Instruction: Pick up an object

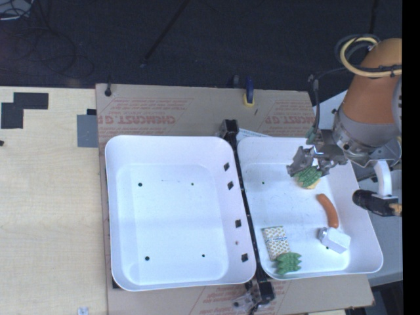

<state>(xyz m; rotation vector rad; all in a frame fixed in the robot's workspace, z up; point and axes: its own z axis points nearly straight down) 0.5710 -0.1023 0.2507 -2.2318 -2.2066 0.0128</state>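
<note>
Hand [308, 165] closed around green-yellow object [307, 177], over right bin [367, 258]; object's axis hard to tell.

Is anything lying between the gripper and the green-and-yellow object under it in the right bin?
Nothing visible does. The gripper sits right at the green-and-yellow object; the orange sausage lies apart, nearer the camera.

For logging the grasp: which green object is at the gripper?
The yellow-green one up at the gripper; the darker green one lies at the bin's near edge.
</note>
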